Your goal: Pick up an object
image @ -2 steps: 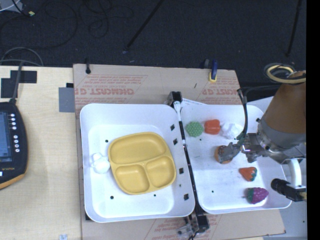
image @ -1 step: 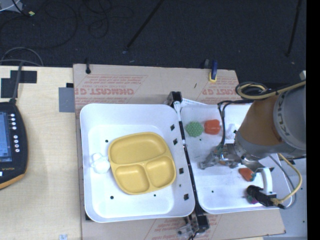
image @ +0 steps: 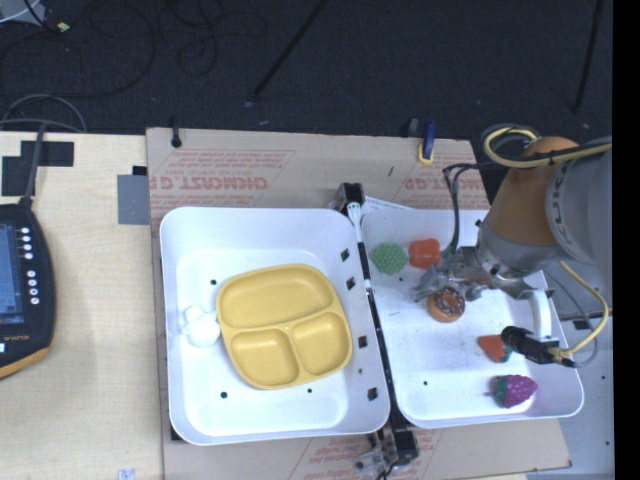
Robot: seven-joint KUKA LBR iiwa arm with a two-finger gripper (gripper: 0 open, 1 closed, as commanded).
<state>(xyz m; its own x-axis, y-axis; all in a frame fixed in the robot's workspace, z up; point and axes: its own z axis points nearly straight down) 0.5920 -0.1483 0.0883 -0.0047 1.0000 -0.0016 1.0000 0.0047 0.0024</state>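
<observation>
Cardboard sheet (image: 300,168) under both bins carries mirrored red lettering, upside down from this camera; letter shapes suggest "CHEMCAST GP" but the reading is unsure. Fainter red print repeats at the sheet's lower edge, illegible.

Grey two-finger gripper (image: 447,280) sits low in the right white bin (image: 440,398), wrist and orange band rising to its right. Fingers are a dark tangle with cables across them; opening width cannot be read, and nothing can be confirmed between them.

Objects relative to the gripper:
- round brown-orange toy with a dark centre (image: 446,305): directly below, touching or nearly so; contact not resolvable.
- small red block-like toy (image: 424,252): just above-left.
- green knobbly ball (image: 389,258): further left, beside the red one.
- orange-red toy (image: 491,347): below-right, partly covered by a black cable end.
- purple grape cluster with green leaf (image: 513,390): well below-right.

Left white bin (image: 180,388), well left of the gripper, holds a yellow three-compartment plastic tray (image: 283,323) and a small white object (image: 200,327) at its left edge, shape unclear.

Black handheld pendant with screen (image: 20,288) is cut off at the far left.
</observation>
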